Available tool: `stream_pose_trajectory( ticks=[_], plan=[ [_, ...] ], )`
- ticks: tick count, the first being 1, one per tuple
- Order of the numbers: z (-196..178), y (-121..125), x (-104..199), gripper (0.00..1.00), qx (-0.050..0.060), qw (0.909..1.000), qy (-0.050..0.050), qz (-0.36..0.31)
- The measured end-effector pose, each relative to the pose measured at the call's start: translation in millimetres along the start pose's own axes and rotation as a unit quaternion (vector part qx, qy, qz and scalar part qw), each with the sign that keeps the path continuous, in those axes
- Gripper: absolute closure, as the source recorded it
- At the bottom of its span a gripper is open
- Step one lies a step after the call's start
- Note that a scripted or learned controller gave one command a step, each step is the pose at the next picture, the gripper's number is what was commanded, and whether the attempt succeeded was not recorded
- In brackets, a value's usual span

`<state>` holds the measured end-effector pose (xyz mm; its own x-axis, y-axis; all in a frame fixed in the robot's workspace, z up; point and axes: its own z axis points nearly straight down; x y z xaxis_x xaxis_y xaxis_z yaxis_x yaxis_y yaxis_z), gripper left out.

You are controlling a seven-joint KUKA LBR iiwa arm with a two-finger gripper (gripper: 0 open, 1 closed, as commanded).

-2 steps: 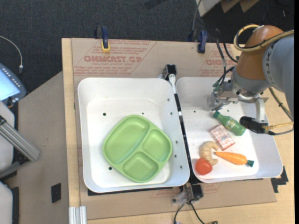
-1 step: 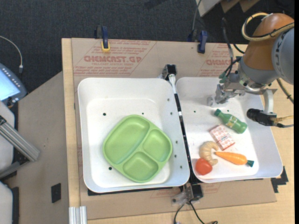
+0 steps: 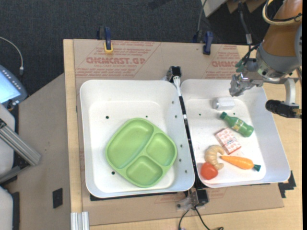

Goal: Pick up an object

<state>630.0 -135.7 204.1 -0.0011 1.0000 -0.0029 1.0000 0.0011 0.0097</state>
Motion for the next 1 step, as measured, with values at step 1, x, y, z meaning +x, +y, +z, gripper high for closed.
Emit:
stream_pose_trajectory(
  ticks=[1],
  plan=[
    [-48.3, 2.1, -0.4, 1.0, 0.001, 1.0, 0.0, 0.0]
  ],
)
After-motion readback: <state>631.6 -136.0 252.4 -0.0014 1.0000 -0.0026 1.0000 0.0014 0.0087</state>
